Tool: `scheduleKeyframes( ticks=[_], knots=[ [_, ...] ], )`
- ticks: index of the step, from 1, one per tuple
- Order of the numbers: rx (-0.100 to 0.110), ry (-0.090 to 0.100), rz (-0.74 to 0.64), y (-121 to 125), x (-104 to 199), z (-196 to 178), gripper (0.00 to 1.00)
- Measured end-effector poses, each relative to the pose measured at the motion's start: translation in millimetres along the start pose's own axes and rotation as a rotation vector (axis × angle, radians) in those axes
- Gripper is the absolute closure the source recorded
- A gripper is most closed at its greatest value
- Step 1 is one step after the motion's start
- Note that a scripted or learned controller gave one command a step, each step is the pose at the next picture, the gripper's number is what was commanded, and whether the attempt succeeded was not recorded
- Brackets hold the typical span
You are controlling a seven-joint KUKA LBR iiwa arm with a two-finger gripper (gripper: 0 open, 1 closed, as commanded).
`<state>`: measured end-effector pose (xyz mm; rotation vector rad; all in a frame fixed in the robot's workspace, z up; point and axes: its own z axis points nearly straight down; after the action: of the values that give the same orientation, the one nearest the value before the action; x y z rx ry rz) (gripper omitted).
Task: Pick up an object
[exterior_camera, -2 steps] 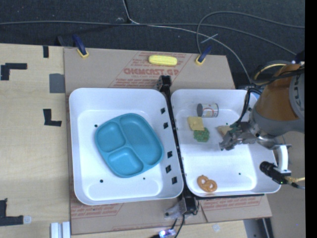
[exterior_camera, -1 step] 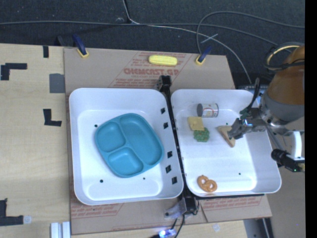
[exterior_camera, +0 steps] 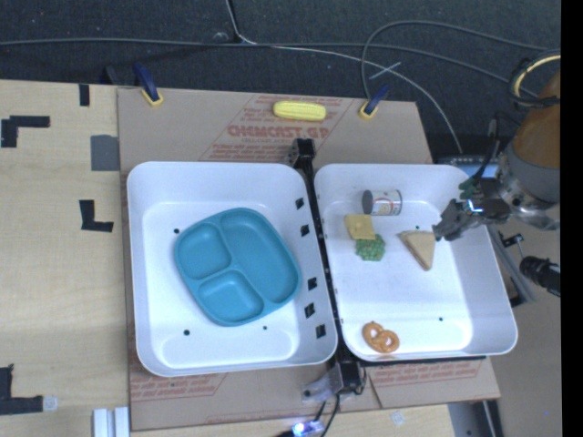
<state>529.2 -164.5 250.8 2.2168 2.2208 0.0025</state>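
Resting in the left shallow white bin (exterior_camera: 146,244), a blue plastic tray with three compartments (exterior_camera: 237,264) is seen near the bin's middle. A yellow toy corn cob (exterior_camera: 299,110) lies on the brown cardboard sheet (exterior_camera: 182,126) beyond the bins. In the right shallow white bin (exterior_camera: 483,326), a small silver can (exterior_camera: 383,202) lies on its side near the far edge; just in front of it a yellow block (exterior_camera: 359,227) touches a green leafy piece (exterior_camera: 370,249). A tan cheese-like wedge (exterior_camera: 420,248) lies toward the right edge, and a brown pretzel (exterior_camera: 381,338) sits near the front edge. The dark two-finger gripper (exterior_camera: 453,225) is placed just right of the wedge, nothing seen between its fingers; whether it is released or clenched cannot be told.
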Motion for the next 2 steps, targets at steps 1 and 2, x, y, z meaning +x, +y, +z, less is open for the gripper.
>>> scheduleKeyframes(
  ticks=[1,2],
  knots=[
    [0.005,0.003,-0.004,-6.2,57.1,3.4,1.00],
    [0.005,0.004,-0.006,3.0,117.9,1.5,1.00]
  ],
)
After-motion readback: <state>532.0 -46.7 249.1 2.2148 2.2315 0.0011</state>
